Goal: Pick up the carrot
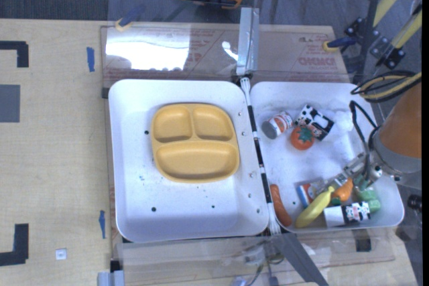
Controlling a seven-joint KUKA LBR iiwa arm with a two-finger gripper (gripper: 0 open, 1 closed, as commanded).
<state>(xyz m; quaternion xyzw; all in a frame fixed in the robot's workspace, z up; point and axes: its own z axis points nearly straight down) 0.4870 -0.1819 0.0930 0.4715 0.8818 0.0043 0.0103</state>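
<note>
The banana (315, 206) half hides the carrot (343, 191); the end effector (355, 177) sits above, grip state unclear.

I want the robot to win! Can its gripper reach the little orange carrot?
Probably yes: the gripper hovers right by the small orange carrot with nothing over it, though a yellow plastic banana lies close beside it.

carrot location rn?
In the camera view, the carrot sits in the right bin, near its front right corner, just right of the banana, with the gripper directly over it.
</note>
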